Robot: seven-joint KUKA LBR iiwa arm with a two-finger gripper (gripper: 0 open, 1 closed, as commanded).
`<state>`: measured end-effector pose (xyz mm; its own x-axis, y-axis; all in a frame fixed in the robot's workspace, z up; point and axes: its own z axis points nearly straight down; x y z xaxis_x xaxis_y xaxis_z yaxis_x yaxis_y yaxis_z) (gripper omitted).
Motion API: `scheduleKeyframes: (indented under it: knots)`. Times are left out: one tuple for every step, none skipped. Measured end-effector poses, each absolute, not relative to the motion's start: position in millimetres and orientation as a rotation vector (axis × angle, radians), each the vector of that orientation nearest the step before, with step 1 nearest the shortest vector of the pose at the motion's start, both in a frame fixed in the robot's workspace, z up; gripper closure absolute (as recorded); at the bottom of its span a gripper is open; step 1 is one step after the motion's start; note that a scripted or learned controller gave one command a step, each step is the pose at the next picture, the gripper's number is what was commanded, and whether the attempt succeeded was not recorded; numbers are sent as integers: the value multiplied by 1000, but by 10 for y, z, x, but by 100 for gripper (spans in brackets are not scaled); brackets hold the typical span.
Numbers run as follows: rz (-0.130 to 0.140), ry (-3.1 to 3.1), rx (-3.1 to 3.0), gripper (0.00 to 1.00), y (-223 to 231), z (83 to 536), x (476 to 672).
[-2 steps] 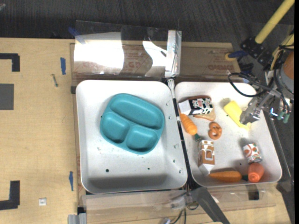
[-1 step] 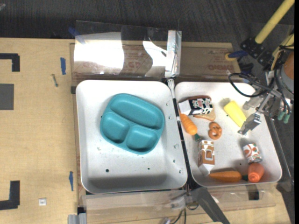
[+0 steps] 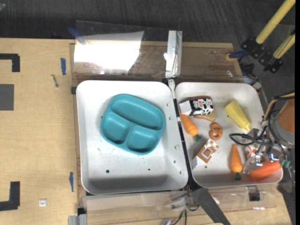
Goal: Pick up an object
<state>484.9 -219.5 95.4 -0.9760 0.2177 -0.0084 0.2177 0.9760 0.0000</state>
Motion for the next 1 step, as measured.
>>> scheduleKeyframes:
  knots:
    - [-7,3118,273,0,-2024,889,4828]
